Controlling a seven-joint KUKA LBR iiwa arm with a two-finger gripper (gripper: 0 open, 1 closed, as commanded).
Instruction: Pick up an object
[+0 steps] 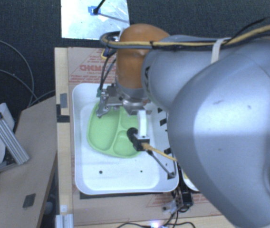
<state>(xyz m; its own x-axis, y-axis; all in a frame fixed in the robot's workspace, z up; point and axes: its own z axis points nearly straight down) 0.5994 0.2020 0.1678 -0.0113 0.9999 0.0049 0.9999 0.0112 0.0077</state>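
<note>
Green divided plate [107, 136] lies flat in the white bin [120, 180], toward the bin's far half, with bare white floor between it and the near wall. The arm [220, 108] reaches in from the right, and its wrist, below the orange band [136, 51], stands directly over the plate. The metal end of the jaws hangs at the plate's far left rim, right above it or against it; contact is not clear from this angle, and I cannot tell whether the jaws are apart or together. The main risk, as I judge it, comes from the plate's shape. It is broad, shallow and smooth, so a closure over a flat compartment would likely catch nothing and come up empty. Only the rim or the raised divider offers something to pinch. A hold on the rim alone would hang off-centre, so the plate could tilt, swing and slip free on the lift. Too deep a descent could press one edge and tip the opposite side up, or shove the plate across the bin.
</note>
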